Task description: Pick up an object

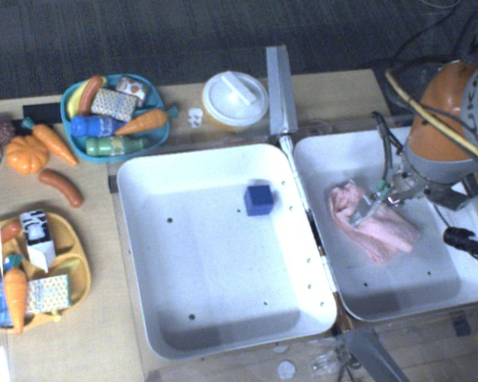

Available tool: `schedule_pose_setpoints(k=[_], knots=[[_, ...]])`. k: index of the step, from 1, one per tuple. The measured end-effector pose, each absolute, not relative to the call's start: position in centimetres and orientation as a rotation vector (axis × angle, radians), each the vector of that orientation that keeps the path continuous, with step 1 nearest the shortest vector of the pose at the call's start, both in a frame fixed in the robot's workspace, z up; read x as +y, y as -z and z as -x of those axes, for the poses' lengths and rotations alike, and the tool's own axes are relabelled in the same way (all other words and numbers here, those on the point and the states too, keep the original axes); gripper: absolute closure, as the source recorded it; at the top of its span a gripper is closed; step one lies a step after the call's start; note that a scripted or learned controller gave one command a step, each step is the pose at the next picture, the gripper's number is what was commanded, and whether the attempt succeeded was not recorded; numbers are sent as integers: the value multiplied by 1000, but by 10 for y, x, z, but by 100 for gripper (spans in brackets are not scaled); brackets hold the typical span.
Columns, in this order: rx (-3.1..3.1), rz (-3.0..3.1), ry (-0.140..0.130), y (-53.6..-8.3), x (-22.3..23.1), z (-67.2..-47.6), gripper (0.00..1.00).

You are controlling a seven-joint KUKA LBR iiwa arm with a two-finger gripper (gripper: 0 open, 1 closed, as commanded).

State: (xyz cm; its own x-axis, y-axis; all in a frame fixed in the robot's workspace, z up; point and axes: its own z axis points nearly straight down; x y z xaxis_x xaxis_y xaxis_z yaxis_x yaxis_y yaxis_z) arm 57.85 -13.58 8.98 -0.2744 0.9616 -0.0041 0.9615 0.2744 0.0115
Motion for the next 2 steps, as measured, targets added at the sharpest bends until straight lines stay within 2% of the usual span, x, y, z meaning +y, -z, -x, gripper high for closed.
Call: schedule_pose_setpoints(k=[1,2], knots=[[2457,-1937,-14,-90,-91,-590,0],[2568,-1786,-15,-90,-136,-565,0]])
